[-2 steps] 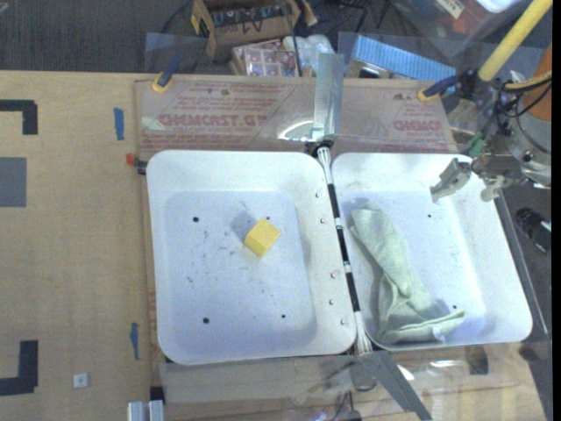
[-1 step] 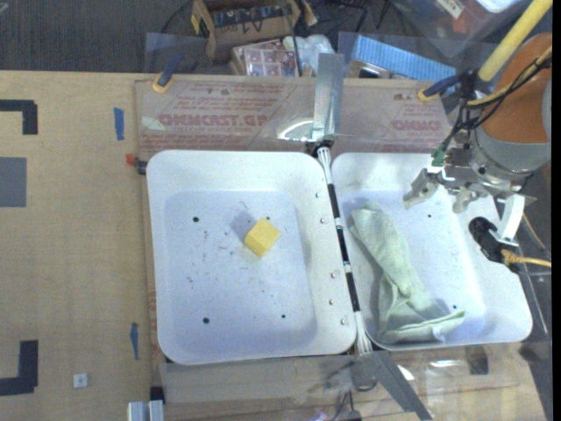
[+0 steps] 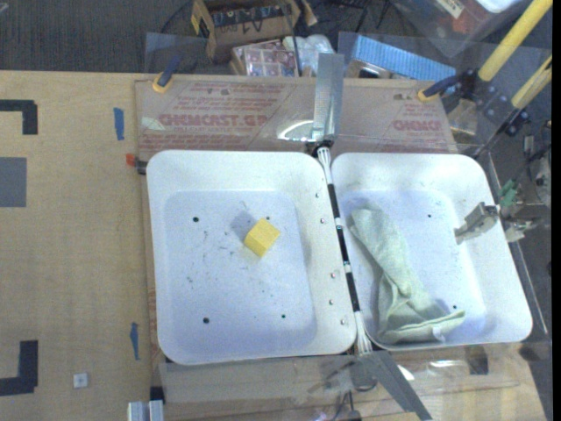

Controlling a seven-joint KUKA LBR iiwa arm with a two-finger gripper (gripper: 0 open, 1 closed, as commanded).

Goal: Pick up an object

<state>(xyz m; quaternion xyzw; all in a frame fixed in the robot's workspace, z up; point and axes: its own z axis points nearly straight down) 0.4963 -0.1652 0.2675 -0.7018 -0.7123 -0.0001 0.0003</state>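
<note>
A small yellow block [image 3: 261, 237] lies near the middle of the left white bin [image 3: 166, 261]. A crumpled pale green cloth [image 3: 393, 277] stretches from the centre of the right white bin [image 3: 491, 182] down to its front edge. My gripper [image 3: 479, 219] reaches in over the right rim of the right bin, to the right of the cloth and apart from it. Little of it shows, and nothing is seen in its hold.
A brown cardboard sheet [image 3: 228, 117] lies behind the bins, held by orange-handled clamps [image 3: 163, 81]. A metal bar [image 3: 326, 103] stands at the back between the bins. Boxes and clutter [image 3: 263, 33] sit beyond the bench. A wooden surface [image 3: 70, 235] lies to the left.
</note>
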